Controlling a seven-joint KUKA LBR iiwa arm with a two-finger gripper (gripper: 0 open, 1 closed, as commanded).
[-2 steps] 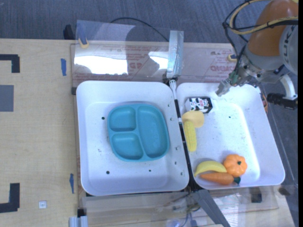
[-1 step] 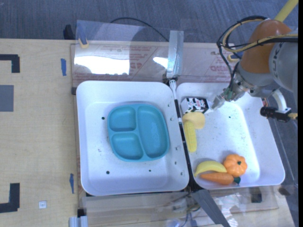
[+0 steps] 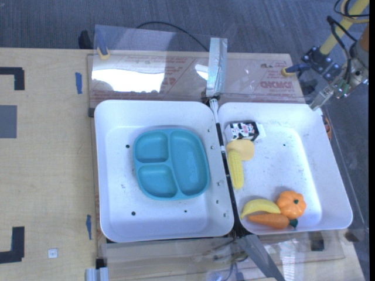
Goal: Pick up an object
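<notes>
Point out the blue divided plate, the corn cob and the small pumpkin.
blue divided plate (image 3: 171, 163), camera view, on the ridge between its compartments
corn cob (image 3: 236, 167), camera view, middle of the cob
small pumpkin (image 3: 291, 204), camera view, its orange body

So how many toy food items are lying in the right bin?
5: a black-and-white pack near the far left corner, a corn cob by the left wall, then a banana, a carrot and a small pumpkin clustered at the near side. Nothing seems hidden.

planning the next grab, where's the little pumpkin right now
The pumpkin sits in the right bin, near its front right corner, touching the carrot and beside the banana.
</notes>
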